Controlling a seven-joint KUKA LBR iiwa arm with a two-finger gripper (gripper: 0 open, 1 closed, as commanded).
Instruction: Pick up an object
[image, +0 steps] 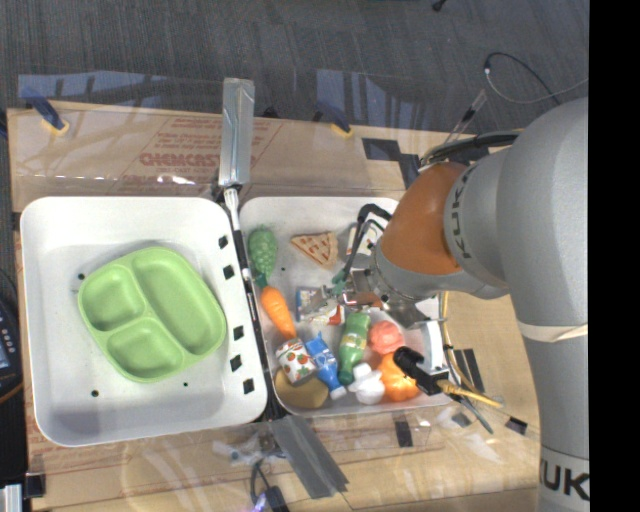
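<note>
Left bin (50, 300) first: a green divided plate (150, 312) sits in its middle. Over the divider into the right bin (300, 212), and it's crowded! Green broccoli-like piece (263, 250) at ten o'clock, orange carrot (279, 310) just below it, pizza slice (317, 246) toward twelve. A green bottle (354, 338) stands among the clutter at six. My gripper (345, 290) hovers low over the bin's centre, right by the bottle; whether my fingers are released or clenched, I cannot tell.
</note>
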